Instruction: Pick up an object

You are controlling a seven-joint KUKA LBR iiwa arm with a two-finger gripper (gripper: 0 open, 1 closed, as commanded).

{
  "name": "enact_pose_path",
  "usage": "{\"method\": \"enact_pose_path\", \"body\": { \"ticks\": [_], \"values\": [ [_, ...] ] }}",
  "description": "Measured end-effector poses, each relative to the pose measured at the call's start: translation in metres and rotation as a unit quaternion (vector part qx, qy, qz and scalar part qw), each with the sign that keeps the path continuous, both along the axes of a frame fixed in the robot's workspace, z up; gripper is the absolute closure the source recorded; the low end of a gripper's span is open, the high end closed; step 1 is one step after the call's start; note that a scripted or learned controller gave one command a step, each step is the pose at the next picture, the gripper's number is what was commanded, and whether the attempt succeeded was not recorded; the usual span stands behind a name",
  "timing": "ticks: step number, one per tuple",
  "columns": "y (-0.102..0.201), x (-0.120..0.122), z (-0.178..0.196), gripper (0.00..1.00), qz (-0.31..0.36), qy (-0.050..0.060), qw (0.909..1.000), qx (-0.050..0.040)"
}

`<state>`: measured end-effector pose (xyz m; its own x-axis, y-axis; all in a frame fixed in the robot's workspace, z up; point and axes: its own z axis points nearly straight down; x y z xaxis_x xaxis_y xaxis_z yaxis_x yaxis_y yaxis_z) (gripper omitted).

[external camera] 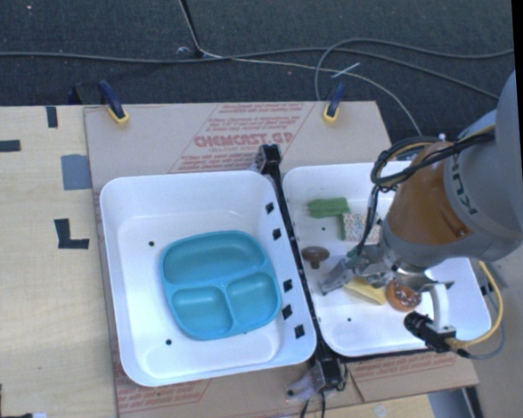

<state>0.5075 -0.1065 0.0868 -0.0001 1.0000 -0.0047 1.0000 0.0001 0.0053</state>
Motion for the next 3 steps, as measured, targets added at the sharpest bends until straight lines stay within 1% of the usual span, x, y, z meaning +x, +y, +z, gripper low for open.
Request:
{"method": "enact_pose_path", "body": {
  "ticks": [1,2,3],
  "values": [
    [0.0,0.001,0.01,1.0,0.0,-0.002,1.0,0.0002],
    [0.001,0.01,0.057,1.0,0.001,0.003,1.0,0.0023],
    [0.008,0.018,0.104,1.0,0.001,0.002,1.0,0.002]
  ]
}}
